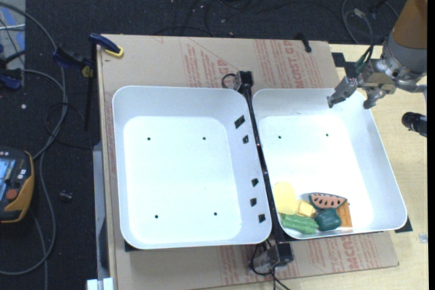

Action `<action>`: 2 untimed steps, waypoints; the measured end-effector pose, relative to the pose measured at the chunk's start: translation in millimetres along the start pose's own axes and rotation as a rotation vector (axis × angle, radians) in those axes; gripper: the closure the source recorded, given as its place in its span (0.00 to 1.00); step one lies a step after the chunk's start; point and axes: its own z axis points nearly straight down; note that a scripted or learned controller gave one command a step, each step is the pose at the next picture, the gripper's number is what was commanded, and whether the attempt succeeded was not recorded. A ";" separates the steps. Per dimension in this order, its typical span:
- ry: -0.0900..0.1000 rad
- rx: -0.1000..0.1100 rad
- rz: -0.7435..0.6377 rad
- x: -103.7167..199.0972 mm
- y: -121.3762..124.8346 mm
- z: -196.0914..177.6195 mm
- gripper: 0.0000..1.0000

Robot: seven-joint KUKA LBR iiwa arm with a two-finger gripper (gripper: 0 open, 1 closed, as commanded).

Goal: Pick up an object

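From the overhead camera, the gripper [355,96] hangs over the right bin's [380,166] far right corner, fingers spread apart with nothing between them. The toy food pile [311,210], seemingly a watermelon slice among vegetables, lies well apart in the bin's near corner.

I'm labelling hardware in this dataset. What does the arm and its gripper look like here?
The arm shows an orange-tan band above a grey metallic wrist. Below the wrist sits the gripper, a compact grey and dark assembly ending in two slim dark fingers. Thin dark cables run near the wrist. No markings are readable.
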 end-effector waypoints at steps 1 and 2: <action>-0.002 -0.012 -0.004 44.7 9.8 -148.8 0.00; -0.001 -0.007 -0.003 83.6 27.2 -247.9 0.00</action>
